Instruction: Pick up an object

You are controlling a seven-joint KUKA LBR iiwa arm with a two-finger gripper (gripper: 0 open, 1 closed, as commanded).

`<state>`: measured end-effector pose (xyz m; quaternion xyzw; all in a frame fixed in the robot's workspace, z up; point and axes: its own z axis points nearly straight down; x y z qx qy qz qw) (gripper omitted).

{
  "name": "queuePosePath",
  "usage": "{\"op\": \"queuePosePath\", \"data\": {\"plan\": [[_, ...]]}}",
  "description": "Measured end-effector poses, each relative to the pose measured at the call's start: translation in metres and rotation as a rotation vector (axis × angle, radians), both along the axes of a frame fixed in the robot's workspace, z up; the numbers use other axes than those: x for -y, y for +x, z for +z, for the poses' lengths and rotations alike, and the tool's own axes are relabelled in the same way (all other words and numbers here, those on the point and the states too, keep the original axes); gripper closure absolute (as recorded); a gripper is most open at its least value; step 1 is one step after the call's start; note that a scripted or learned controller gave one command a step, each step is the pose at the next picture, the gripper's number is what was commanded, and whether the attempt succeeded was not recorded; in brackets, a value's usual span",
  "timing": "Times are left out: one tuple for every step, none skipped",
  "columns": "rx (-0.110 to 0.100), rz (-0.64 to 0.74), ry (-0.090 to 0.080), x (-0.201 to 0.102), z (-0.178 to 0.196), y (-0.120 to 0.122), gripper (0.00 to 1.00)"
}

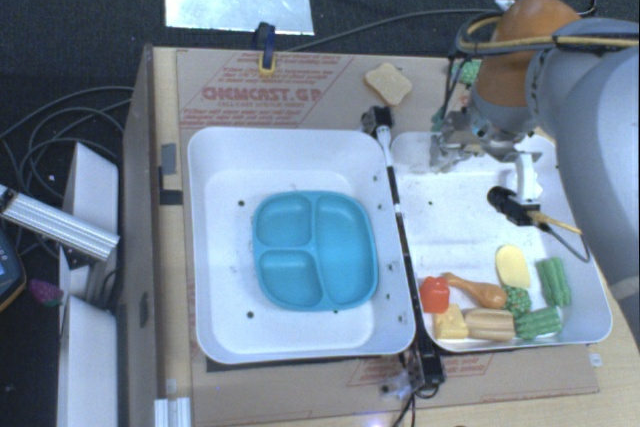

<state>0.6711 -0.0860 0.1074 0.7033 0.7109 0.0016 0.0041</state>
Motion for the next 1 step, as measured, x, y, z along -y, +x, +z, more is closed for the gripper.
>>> {"op": "queuePosePath", "data": {"plan": [[0.003, 0.003, -0.001, 0.0001, 0.0112, 0.0010, 1.00]]}}
